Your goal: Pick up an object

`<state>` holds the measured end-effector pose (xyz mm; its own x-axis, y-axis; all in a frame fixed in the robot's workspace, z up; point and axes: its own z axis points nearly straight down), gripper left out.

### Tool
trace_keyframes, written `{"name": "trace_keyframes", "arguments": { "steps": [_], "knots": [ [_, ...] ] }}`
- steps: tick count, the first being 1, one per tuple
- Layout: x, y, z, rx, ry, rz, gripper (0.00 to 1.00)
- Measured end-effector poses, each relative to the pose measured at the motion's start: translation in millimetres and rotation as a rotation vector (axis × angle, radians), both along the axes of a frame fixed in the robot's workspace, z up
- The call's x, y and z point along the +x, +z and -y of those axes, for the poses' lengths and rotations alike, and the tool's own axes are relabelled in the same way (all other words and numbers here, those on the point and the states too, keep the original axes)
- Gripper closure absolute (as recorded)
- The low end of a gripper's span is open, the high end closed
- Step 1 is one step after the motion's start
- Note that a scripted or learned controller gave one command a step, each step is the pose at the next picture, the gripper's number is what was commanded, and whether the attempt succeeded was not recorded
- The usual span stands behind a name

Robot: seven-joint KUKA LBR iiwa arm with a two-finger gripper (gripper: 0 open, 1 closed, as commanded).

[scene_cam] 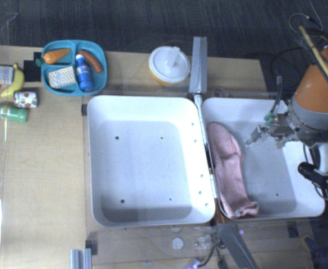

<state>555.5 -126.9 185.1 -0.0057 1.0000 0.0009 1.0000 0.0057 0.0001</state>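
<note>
I note pale wood bench (40,195) — glare patch at left edge. Dark grey carpet floor (152,10) beyond far side — even overhead light.

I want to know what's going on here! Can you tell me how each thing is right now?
Pink cloth: lying crumpled along the right bin's left wall.
Right white bin: holds the cloth.
Left white bin: nothing visible inside.
Gripper: above the right bin, beside the cloth, apart from it.
Blue divided tray: holding toy food.
</note>
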Motion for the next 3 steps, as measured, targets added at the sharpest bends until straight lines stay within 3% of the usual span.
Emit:
{"name": "trace_keyframes", "arguments": {
  "steps": [1,2,3],
  "knots": [
    [29.9,-94.8,-10.3,-0.003,0.185,0.014,0.00],
    [35.7,-94.9,-37.5,-0.005,0.299,0.013,0.00],
    [35.7,-95.0,-37.5,-0.005,0.299,0.013,0.00]
  ]
}}
